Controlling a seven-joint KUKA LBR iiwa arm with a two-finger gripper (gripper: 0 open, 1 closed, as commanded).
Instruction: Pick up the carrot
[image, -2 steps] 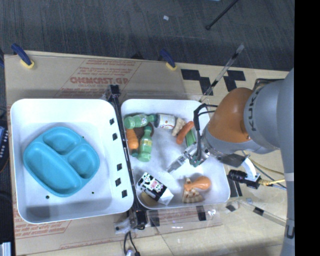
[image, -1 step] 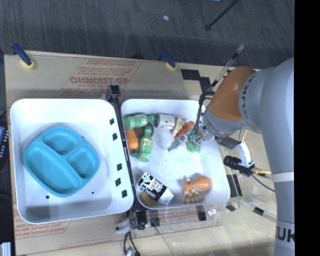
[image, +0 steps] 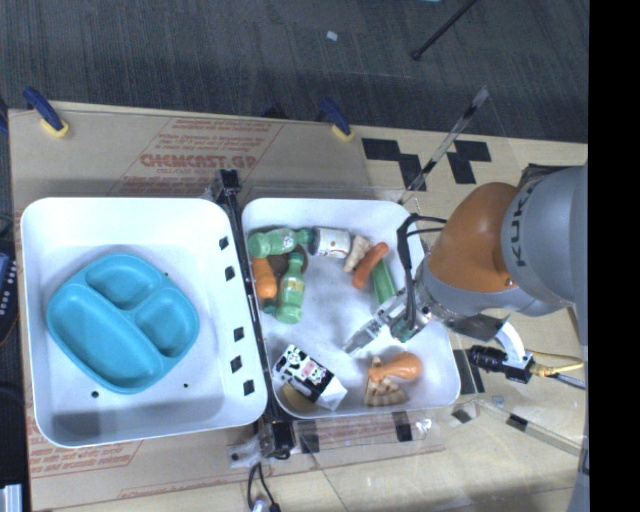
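Hovering in right bin (image: 262, 222), claw (image: 375, 335) open, empty; carrot (image: 264, 281) well apart, by left wall

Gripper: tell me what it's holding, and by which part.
Nothing. The two-finger gripper hangs over bare floor of the right white bin, with no object between its fingers. The orange carrot lies apart, by the bin's left wall.

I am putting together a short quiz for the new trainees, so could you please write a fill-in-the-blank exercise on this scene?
1. The blue divided plate lies in the ____ bin.
2. The carrot lies beside the green ____.
3. The gripper is over the ____ bin.
4. The band above the wrist is ____.

Missing words: left; bottle; right; orange
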